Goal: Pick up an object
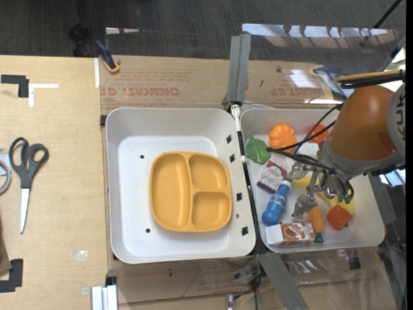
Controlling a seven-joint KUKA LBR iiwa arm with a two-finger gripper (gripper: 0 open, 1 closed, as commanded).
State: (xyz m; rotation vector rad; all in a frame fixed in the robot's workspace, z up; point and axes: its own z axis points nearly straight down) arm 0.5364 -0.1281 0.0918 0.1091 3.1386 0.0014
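Note:
The right bin (pixel 374 237) holds several small objects: an orange pumpkin-like toy (pixel 282 135), a green piece (pixel 257 151), a purple and white packet (pixel 272 174), a blue bottle (pixel 276 205), a small carton (pixel 293 232), an orange carrot-like piece (pixel 316 219) and an orange-red piece (pixel 339 217). My gripper (pixel 308 202) hangs low over the middle of this bin, just right of the blue bottle and above the carrot-like piece. The arm's orange band (pixel 364 131) covers the bin's right side. No object shows between the fingers.
The left bin (pixel 122 173) holds a yellow divided plate (pixel 191 191). Scissors (pixel 26 170) lie on the wooden bench at the far left. Cardboard (pixel 168 82) lies behind the bins. A grey post (pixel 238 70) stands between the bins at the back.

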